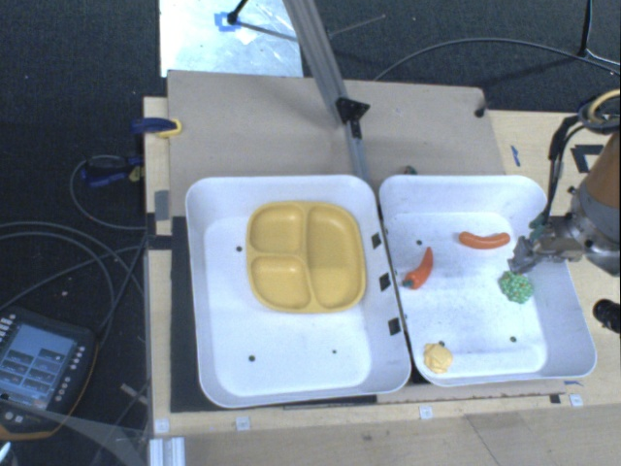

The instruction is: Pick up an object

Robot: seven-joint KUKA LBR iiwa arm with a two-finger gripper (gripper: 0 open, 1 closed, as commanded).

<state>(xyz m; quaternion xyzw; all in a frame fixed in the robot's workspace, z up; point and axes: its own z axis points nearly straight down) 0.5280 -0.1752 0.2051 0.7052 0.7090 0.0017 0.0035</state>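
The right bin (558, 352) holds an orange sausage (483, 240), a red-orange chili pepper (419, 270), a green broccoli-like piece (516, 286) and a small yellow lumpy object (438, 358). My gripper (527, 256) reaches in from the right edge and hangs just above and slightly left of the green piece, near the bin's right wall. Nothing shows between its tips.
The left bin (223, 357) carries a yellow three-compartment plate (306, 257). A grey pole (325, 61) slants across the board behind the bins. Cables and a tablet-like pendant (34, 357) lie on the floor to the left.
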